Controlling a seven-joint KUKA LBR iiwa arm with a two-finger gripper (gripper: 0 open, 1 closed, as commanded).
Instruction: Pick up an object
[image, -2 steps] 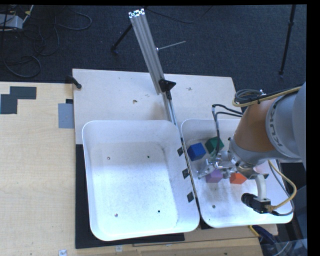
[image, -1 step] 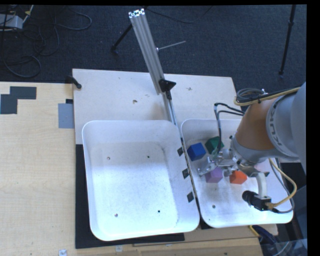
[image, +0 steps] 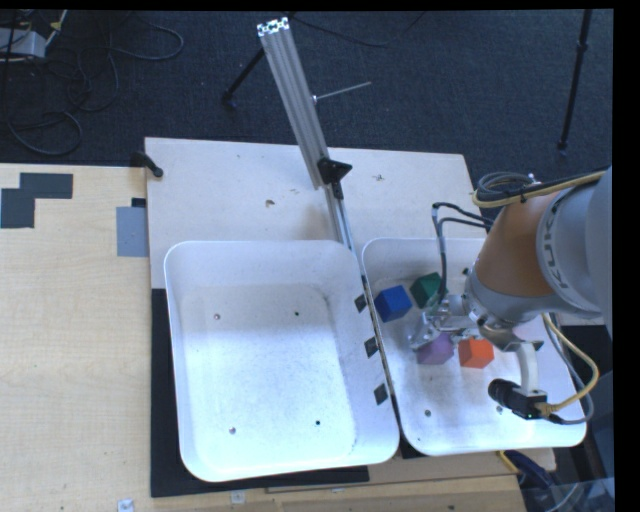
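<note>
In the right bin (image: 440, 425) lie a blue cube (image: 393, 302), a green block (image: 427, 288), a purple block (image: 435, 349) and an orange block (image: 476, 352). My gripper (image: 436, 328) reaches down from the right over the middle of that bin. It hangs directly above the purple block, between the blue cube and the orange block. The wrist hides part of the green block. I cannot make out whether anything sits between the fingers.
The left bin (image: 200, 300) stands beside the right one, parted by a wall with black clips (image: 371, 346). A slanted aluminium rail (image: 300, 105) rises behind the bins. The bench's pale board runs along the left.
</note>
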